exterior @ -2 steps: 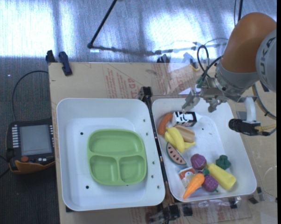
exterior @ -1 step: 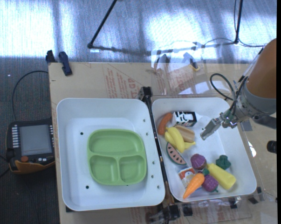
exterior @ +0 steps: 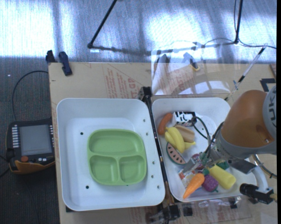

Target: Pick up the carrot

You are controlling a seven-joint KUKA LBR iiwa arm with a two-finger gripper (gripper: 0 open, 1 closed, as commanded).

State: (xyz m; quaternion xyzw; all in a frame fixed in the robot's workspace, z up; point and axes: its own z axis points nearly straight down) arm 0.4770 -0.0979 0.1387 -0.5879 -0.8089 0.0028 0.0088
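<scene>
The carrot, orange with a green top, lies tilted near the front edge of the right bin. My gripper hangs just above and behind the carrot's green end, under the grey arm and its orange band. The arm hides much of the gripper. Nothing shows between the gripper and the carrot that tells of a hold.
Around the carrot lie a purple grape bunch, a yellow corn piece, a watermelon slice, a banana, a hot dog and a sausage. The left bin holds a green divided plate.
</scene>
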